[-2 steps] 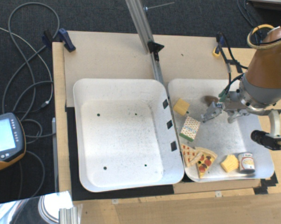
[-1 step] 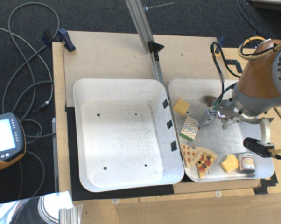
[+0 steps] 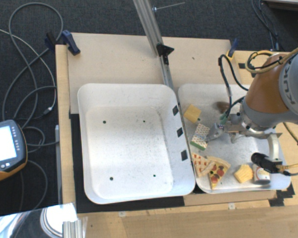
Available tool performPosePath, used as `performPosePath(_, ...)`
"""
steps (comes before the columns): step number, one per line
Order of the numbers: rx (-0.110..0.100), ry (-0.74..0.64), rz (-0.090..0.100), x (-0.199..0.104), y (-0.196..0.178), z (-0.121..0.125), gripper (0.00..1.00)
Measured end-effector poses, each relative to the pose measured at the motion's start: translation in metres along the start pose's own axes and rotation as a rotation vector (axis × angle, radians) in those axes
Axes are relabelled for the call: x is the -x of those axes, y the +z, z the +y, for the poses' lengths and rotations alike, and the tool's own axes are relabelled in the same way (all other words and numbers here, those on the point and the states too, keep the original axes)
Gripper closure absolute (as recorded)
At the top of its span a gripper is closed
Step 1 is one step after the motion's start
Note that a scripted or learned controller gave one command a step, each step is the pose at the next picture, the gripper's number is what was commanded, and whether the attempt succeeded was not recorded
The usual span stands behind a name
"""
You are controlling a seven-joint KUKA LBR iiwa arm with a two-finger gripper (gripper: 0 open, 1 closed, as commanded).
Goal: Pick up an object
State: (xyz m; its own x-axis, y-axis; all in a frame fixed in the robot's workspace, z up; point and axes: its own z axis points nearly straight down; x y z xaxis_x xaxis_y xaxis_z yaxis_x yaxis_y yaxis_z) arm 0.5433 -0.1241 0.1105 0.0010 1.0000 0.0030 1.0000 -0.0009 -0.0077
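Observation:
My gripper (image 3: 217, 131) is low over the right bin (image 3: 211, 94), at the end of the grey and orange arm that reaches in from the right. Just to its left lies a small white and green patterned piece (image 3: 200, 135), close to the gripper's tip. A yellow cheese-like wedge (image 3: 192, 113) sits above it near the bin's left wall. Toy pizza slices (image 3: 213, 168) lie at the bin's front. A yellow waffle-like block (image 3: 243, 173) and a small red and white item (image 3: 262, 174) rest at the front right. A brown item (image 3: 222, 105) lies behind the gripper.
The left bin (image 3: 89, 95) stands beside the right one, divided from it by a wall with black clips (image 3: 179, 132). A metal pole (image 3: 148, 19) slants in from the top. Cables hang around the arm (image 3: 270, 95).

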Motion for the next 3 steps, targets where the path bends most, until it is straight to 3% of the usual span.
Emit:
performPosePath(1, 0.008, -0.001, -0.001, 0.000, -0.014, 0.002, 1.00)
performPosePath(3, 0.016, -0.003, -0.005, 0.006, -0.125, -0.002, 1.00)
